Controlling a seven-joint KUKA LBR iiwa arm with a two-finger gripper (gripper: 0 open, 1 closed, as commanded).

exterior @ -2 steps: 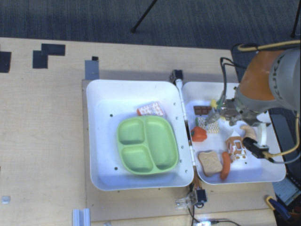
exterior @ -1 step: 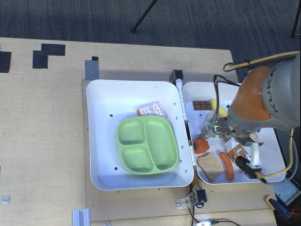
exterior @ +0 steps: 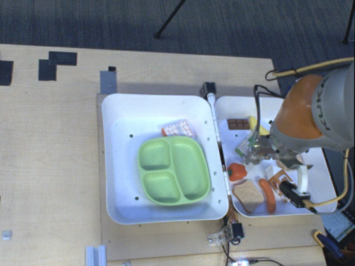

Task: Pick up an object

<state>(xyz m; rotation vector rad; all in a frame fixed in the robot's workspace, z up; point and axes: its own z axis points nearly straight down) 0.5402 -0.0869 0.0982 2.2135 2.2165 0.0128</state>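
Camera view: arm reached in from right, wrist low over right bin [exterior: 321,170], likely lining up pick. Pincer [exterior: 256,148] sat over clutter there; state — cannot tell, wrist hid it. Candidate objects all inside right bin: tomato [exterior: 237,171] just left of pincer, bread slice [exterior: 248,194] and sausage [exterior: 267,194] at near edge, brown bar [exterior: 237,124] at far edge. Left of right bin: green divided plate [exterior: 173,169], small red-white packet [exterior: 177,128] touching its far rim. Nothing seen grasped.
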